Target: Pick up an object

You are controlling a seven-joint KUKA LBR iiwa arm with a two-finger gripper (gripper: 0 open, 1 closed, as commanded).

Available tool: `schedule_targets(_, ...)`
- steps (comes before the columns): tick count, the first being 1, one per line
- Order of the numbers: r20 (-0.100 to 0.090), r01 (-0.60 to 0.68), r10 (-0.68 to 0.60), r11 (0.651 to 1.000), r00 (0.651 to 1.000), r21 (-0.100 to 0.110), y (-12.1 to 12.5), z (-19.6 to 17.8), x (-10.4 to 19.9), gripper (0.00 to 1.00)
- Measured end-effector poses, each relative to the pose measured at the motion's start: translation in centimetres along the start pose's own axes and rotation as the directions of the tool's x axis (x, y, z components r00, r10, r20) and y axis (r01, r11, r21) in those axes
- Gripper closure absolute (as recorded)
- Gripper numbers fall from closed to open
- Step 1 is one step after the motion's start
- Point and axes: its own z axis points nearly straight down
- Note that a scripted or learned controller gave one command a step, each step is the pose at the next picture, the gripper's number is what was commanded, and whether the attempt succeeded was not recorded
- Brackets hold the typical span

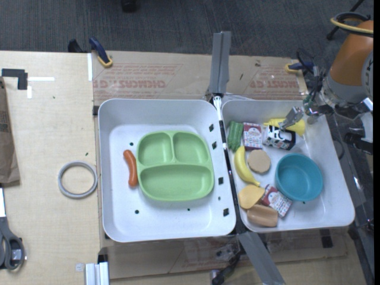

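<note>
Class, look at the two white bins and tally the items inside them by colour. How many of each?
Green: 2, tray, cucumber
Yellow: 2, banana, yellow toy
Blue: 1, bowl
Orange: 1, sausage
Tan: 3
Red-and-white cartons: 2
Black-and-white: 1
Total: 12

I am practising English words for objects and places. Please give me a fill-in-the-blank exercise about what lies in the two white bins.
1. The green divided plate lies in the ____ bin.
2. The sausage lies beside the plate, on its ____ side.
3. The bowl in the right bin is ____ in colour.
4. The banana lies between the green plate and the round ____.

Missing words: left; left; blue; cookie
</note>
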Motion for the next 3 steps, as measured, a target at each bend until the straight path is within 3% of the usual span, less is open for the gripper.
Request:
schedule_targets(1, -0.003, -0.047, 0.047, 0.999, 0.999, -0.014, -7.4, 0.7, 1.5, 0.00)
schedule_targets(2, -0.008, -0.034, 0.034, 0.999, 0.999, 0.017, -9.5, -9.5, 7.6, 0.00)
schedule_targets(3, -0.011, 0.155, -0.155, 0.988, 0.988, 0.016, -3.7, -4.9, 6.9, 0.00)
